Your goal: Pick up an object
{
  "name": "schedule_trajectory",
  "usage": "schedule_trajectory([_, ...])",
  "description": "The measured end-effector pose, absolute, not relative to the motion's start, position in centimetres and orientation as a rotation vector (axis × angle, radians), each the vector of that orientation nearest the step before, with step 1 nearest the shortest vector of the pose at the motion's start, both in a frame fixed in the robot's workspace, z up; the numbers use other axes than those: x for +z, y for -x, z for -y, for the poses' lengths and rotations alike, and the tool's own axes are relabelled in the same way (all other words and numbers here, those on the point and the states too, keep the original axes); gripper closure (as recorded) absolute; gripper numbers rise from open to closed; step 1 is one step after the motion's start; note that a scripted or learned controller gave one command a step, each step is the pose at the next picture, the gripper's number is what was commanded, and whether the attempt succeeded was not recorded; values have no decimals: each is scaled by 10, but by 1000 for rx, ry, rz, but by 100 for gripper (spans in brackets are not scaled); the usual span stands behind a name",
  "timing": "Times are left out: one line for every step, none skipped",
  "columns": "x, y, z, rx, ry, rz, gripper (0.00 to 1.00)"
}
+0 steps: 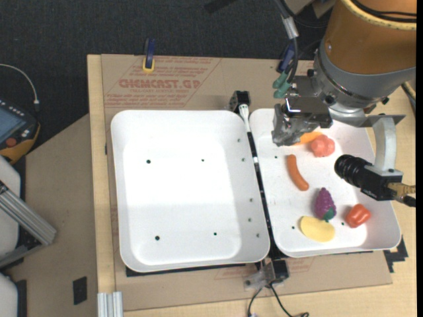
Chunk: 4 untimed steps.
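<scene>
The right bin (380, 233) holds several toy foods. A pink round piece (322, 146) lies at the back, with a small orange piece (309, 137) just left of it. An orange sausage shape (297, 172) lies in the middle. Purple grapes (324, 203), a yellow piece (317, 229) and a red piece (357, 214) sit toward the front. My gripper (288, 135) is low over the back left corner of this bin, right beside the small orange piece. Nothing is visibly held in it.
The left bin (132, 243) sits beside the right one on a cardboard sheet (165, 78). A black cylinder (360, 172) on the arm's mount hangs over the right bin's right side. Black clips (239, 101) stand at the bins' seam.
</scene>
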State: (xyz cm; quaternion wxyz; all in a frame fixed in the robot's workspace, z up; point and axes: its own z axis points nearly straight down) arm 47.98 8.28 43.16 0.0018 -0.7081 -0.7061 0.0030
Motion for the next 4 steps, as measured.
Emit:
schedule_trajectory([418, -509, -103, 3, 2218, 2223, 100])
schedule_trajectory([335, -495, -61, 14, 2224, 2211, 100])
schedule_trajectory([358, -479, -96, -5, 2218, 2227, 100])
schedule_trajectory([345, -479, -16, 6, 2230, 2211, 100])
